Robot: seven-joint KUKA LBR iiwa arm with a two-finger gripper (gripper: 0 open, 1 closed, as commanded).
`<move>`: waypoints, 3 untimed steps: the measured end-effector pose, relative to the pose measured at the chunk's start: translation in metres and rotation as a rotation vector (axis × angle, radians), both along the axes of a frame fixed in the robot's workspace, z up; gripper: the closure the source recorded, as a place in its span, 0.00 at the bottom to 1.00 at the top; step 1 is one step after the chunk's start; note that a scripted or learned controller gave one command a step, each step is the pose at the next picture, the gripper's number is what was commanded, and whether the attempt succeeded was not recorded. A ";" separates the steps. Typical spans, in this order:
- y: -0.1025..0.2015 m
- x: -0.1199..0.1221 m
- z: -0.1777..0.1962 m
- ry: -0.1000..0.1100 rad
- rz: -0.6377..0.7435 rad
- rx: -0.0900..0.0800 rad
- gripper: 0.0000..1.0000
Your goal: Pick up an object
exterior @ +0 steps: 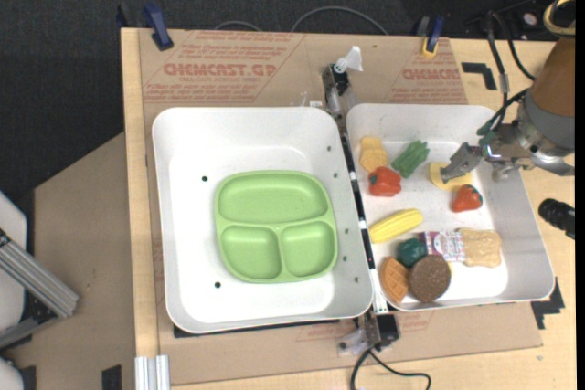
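My gripper (459, 163) reaches in from the right, low over the upper middle of the right bin (526, 237). Its tip sits right at a small yellow piece (441, 176), which it partly covers. Whether it touches that piece I cannot make out. A red strawberry-like toy (467, 197) lies just below the gripper. To its left are a green pickle (411, 156), a red pepper (385, 182) and an orange-yellow piece (372, 152). Lower in the bin lie a yellow corn cob (395, 224), a brown cookie (430, 279) and a tan cracker (483, 247).
The left bin (183, 196) holds a green divided plate (274, 226). Also in the right bin are an orange waffle piece (393, 279), a teal item (411, 248) and a small wrapped packet (448, 243). Cables run behind the bench at the upper right.
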State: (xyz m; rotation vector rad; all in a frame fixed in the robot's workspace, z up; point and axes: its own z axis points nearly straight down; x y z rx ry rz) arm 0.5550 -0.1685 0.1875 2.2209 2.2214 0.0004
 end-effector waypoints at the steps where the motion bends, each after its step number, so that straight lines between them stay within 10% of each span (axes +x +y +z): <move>1: -0.037 0.011 -0.108 0.006 -0.003 0.000 0.00; 2: -0.035 0.014 -0.092 -0.002 -0.001 -0.001 1.00; 3: 0.025 0.037 -0.104 -0.001 0.006 0.002 1.00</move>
